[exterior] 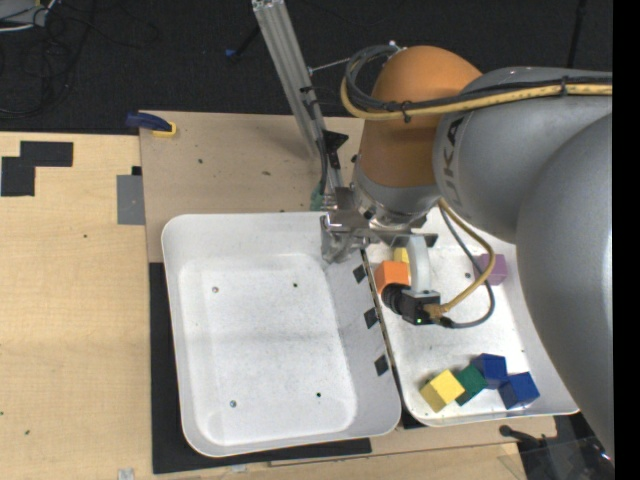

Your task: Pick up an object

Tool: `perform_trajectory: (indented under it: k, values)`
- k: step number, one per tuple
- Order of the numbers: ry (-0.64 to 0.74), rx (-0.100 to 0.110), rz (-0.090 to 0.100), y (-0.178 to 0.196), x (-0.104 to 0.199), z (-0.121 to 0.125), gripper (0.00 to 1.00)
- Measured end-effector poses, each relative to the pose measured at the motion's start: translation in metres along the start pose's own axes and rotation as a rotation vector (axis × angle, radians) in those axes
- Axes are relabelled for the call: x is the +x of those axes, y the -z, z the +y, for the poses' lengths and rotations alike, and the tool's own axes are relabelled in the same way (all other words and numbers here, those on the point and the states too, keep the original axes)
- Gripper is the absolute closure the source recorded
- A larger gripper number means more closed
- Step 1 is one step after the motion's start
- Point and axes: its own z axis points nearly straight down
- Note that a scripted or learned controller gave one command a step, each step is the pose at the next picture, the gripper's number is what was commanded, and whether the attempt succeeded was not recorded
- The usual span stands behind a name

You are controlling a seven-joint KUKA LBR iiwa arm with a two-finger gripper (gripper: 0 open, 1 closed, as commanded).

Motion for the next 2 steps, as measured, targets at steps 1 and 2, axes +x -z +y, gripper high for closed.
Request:
perform_trajectory:
  k: [1,2]
  values:
    - [0.005,0.003,-0.002,-0.0115,0.0035,0.0036,1.0]
    - [0.007,0.003,-0.001,-0.011,0.0041,0.0034,0.0]
